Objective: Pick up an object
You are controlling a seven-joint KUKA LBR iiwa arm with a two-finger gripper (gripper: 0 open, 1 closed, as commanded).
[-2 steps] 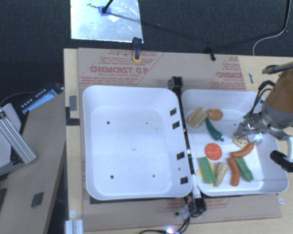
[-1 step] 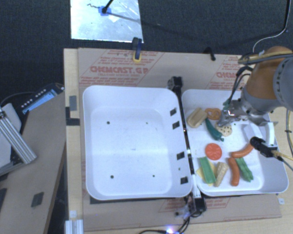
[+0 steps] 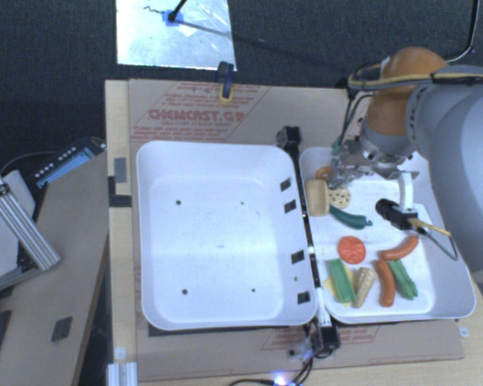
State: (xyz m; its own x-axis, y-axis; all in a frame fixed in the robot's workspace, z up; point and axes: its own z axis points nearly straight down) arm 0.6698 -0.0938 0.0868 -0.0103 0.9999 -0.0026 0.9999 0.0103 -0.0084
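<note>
So, gripper (image 3: 348, 175): low over the far end of the right bin (image 3: 455, 296), arm (image 3: 459, 135) coming in from the view's right. Open or shut? Can't tell from this angle.
Likely target: my guess is the speckled cracker (image 3: 339, 198) or the tan roll (image 3: 317, 197). Both lie just on the near side of the gripper, roll a bit more toward the left bin (image 3: 217, 240).
Key relation: roll's long axis runs far-to-near, approx parallel to the wall (image 3: 309, 240) between the bins, and it sits right against that wall. Cracker touches its right side. So prob a short move toward the camera + a grip across the roll's short width.
Also close: small orange piece (image 3: 324, 173) right beside the gripper, partly hidden.
Shapes/materials: all looks like toy food, smooth plastic imo. Roll = rounded, matte. Cracker = flat, round, dark dots. Dark green pepper (image 3: 351, 217) = thin, curved. Red slice (image 3: 352, 250) = flat disc. Sausage (image 3: 398, 249) = glossy, curved.
Near end: green, yellow, tan and orange sticks (image 3: 364, 281) bunched together, well apart from the gripper.
Risk: wall + cracker crowd the roll, not much room either side.
</note>
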